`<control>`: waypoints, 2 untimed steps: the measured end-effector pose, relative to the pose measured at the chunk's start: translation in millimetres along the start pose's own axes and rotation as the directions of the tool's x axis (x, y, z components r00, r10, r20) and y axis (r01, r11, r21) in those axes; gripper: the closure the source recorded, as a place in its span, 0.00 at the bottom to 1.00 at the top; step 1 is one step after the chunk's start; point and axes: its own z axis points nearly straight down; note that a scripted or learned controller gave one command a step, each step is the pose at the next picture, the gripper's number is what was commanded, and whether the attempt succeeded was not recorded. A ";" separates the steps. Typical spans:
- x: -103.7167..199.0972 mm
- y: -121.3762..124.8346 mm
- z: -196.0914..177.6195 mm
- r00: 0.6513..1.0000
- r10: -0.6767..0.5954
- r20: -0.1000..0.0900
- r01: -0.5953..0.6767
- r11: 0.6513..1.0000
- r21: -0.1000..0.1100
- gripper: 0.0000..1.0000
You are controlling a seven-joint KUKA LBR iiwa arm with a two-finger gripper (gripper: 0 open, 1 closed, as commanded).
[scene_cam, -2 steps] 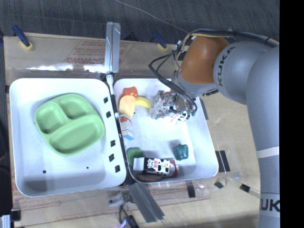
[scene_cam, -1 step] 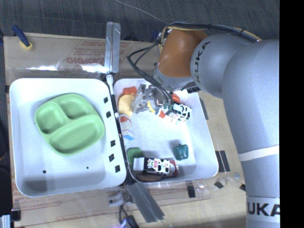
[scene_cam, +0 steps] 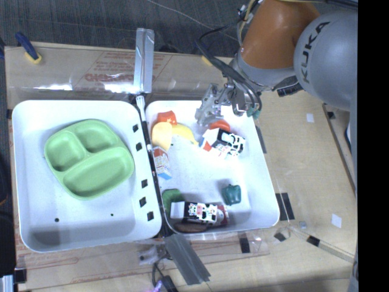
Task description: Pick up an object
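Note:
My gripper hangs over the far part of the right bin, just above a red object and a black-and-white patterned toy. Left of it lie an orange piece and a yellow piece. Nothing shows in the gripper's grasp. Nearer the front of the bin are a small teal object, a green object and a cow-patterned box on something brown. A small red and blue packet rests against the left wall.
The left bin holds a green divided plate. A metal divider post stands between the bins at the back. The grey arm with its orange band and cables fill the upper right. The bare bench lies right of the bins.

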 end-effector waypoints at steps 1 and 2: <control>-12.2 7.0 17.3 1.000 0.028 -0.012 -0.028 1.000 -0.001 1.00; -13.8 7.4 5.5 1.000 0.025 -0.006 -0.025 1.000 -0.001 1.00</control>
